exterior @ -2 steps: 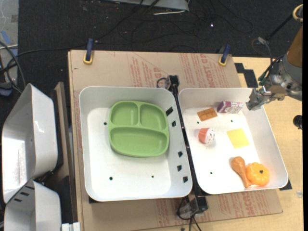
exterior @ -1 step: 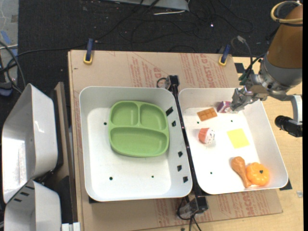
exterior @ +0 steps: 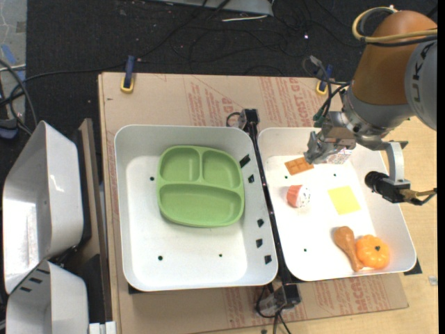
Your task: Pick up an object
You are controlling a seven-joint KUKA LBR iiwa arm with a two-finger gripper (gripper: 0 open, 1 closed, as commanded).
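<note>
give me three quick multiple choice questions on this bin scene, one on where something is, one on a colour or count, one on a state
1. Where does the green divided plate lie?
A. left bin
B. right bin
C. on the cardboard

2. How many compartments does the plate have?
A. two
B. three
C. five

3. How does the gripper stand to the orange waffle piece?
A. lifts it high
B. sits just above and beside it in the right bin
C. hangs over the left bin

Answers: 1 A, it rests on the left bin's floor. 2 B, two small sections above one long one. 3 B, the waffle lies flat just below the gripper.
</note>
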